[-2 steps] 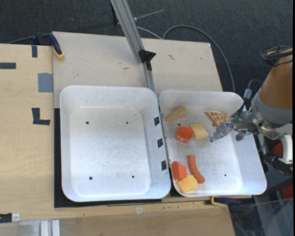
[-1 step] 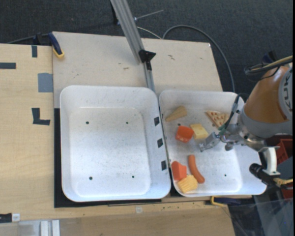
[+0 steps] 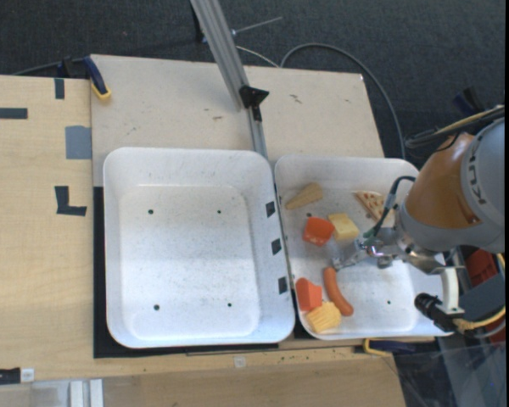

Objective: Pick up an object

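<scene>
The right bin (image 3: 390, 299) holds several toy foods. A tan bread piece (image 3: 304, 197) and a pizza slice (image 3: 370, 202) lie at its far side. A red-orange block (image 3: 318, 231) and a yellow cube (image 3: 343, 226) sit mid-bin. Near the front lie a red sausage (image 3: 338, 291), an orange wedge (image 3: 309, 294) and a yellow ridged piece (image 3: 325, 317). My gripper (image 3: 360, 253) is low inside this bin, just right of the yellow cube and above the sausage. Nothing is visibly held by it.
The left bin (image 3: 187, 164) stands beside the right one, their rims meeting at mid-bench. A slanted metal pole (image 3: 225, 49) rises behind the bins. A cable (image 3: 339, 53) loops at the back right. A blue and yellow clamp (image 3: 97, 79) sits at the bench's far left.
</scene>
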Available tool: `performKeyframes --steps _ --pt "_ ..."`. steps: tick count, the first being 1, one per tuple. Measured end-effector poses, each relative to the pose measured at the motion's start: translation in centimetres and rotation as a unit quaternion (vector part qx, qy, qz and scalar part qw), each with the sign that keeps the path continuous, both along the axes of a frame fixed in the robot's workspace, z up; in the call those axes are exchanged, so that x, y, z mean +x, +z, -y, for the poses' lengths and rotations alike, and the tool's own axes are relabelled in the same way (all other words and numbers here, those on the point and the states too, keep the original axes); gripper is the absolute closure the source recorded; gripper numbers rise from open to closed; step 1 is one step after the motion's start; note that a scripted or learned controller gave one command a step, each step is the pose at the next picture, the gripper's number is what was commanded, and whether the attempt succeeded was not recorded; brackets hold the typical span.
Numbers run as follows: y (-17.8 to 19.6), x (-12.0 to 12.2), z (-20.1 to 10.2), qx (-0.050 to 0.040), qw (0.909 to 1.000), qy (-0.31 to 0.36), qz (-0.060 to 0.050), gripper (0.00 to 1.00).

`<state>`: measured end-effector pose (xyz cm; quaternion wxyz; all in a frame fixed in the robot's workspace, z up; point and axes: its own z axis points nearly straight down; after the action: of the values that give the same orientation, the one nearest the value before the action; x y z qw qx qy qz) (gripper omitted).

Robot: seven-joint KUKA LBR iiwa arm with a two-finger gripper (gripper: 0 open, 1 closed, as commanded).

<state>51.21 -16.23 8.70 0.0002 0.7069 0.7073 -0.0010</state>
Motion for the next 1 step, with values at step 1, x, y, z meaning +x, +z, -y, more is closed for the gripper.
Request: performKeyframes --steps 1 --pt "1.21 0.03 -0.08 0.0008 1.0 0.001 0.0 1.0"
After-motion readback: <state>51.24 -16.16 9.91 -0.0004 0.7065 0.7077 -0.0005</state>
